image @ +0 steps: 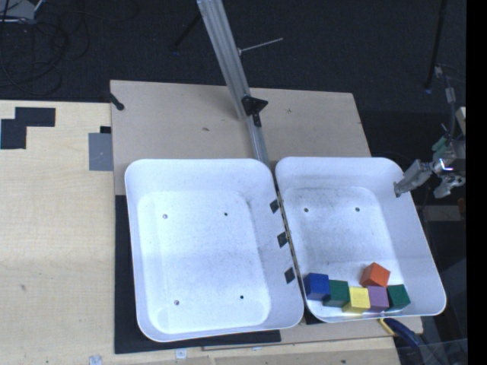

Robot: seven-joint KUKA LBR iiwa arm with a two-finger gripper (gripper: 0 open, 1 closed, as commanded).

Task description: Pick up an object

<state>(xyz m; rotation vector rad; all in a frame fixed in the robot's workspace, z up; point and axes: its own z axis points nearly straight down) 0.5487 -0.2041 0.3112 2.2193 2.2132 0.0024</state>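
Clustered at five o'clock in the right bin (426,249), nearest the lens: blue block (316,284), dark green block (336,293), yellow block (358,298), purple block (377,297), orange block (375,274), green block (398,296). At three o'clock past the rim, gripper (411,178); jaws' state unreadable.

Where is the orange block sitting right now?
The orange block lies in the right bin, near its front right corner, just behind the purple block and green block.
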